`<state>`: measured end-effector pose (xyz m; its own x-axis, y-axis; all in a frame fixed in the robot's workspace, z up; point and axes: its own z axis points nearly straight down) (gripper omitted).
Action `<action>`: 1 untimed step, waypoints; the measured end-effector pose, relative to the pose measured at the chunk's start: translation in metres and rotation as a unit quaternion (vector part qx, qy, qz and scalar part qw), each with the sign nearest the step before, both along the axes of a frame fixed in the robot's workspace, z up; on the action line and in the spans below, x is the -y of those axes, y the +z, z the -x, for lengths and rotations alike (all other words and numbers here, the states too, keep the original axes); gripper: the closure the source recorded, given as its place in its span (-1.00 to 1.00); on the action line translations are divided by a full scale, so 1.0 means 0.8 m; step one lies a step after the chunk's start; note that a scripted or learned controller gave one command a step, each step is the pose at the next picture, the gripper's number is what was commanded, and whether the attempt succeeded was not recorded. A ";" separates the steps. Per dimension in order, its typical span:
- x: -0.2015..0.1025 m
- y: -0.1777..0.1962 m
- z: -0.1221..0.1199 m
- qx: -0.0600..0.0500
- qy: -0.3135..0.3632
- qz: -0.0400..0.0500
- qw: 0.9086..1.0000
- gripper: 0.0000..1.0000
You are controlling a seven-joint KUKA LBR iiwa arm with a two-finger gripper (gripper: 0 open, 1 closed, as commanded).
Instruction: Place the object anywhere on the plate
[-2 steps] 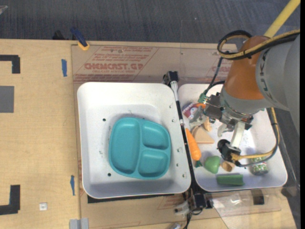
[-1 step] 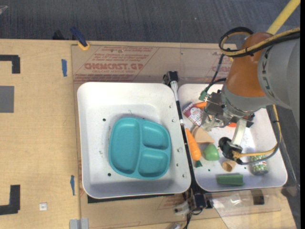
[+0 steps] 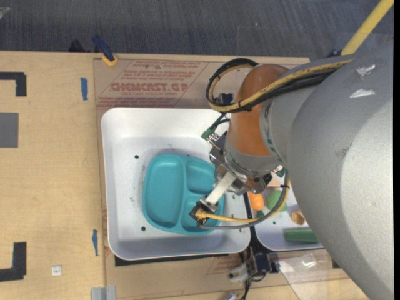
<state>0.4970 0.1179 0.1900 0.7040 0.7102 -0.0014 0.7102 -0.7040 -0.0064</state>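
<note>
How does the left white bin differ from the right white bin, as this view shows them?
The left bin lies almost wholly in view; the right bin is largely covered by the grey arm. The left bin holds one large teal divided plate; the right bin holds small things, among them an orange piece and a green block. Both are white and shallow, and they stand side by side.

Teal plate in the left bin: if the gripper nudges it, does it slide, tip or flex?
Probably slides: the teal plate lies flat on the smooth white bin. Its low, wide shape makes tipping unlikely. It looks like moulded plastic, so likely stiff and light.
</note>
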 end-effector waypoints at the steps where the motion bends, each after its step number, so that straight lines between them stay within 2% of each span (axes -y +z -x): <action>1: 0.004 0.001 -0.001 0.000 -0.003 0.001 1.000 -1.00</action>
